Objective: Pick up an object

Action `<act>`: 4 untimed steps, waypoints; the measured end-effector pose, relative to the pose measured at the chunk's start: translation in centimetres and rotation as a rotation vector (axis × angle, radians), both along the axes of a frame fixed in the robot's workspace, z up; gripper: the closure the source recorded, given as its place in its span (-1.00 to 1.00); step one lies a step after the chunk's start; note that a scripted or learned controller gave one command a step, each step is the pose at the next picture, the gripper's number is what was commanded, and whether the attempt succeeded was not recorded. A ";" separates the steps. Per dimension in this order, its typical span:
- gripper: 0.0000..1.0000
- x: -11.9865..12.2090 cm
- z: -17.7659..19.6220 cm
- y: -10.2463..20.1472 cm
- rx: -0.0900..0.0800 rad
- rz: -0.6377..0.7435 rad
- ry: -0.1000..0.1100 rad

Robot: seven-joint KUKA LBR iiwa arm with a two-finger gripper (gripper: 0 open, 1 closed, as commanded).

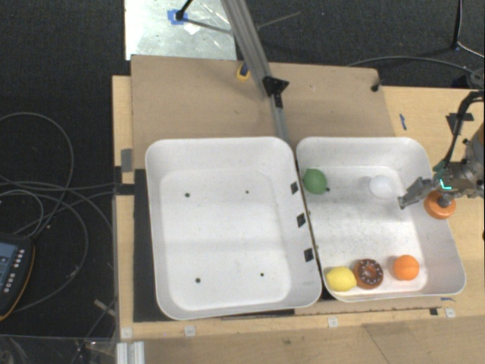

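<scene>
The gripper (413,197) hangs at the right bin's (424,158) right edge, just beside a white ball (381,186); whether it is open or closed I can't tell from here. That ball looks the nearest pick, so I'd centre squarely over it before descending, since it could roll toward the green ball (314,180).

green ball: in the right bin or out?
In. The green ball rests on the floor of the right bin, up against its left wall near the far corner, apart from the white ball.
</scene>
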State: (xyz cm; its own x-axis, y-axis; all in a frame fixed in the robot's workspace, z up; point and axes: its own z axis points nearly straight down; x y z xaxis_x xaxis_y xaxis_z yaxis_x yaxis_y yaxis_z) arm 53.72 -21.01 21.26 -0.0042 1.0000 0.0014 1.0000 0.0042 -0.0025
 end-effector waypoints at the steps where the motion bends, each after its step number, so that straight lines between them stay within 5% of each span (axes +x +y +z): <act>1: -1.00 0.1 0.2 0.0 -0.001 0.000 -0.004; 3: -1.00 0.3 -9.7 0.7 0.003 0.001 0.001; 4: -1.00 0.7 -11.7 1.0 0.002 0.001 -0.010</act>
State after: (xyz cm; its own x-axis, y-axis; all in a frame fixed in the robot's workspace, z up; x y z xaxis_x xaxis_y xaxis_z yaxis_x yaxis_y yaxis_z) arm 54.45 -20.03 9.53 -0.0049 1.0000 0.0037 1.0000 0.0048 0.0072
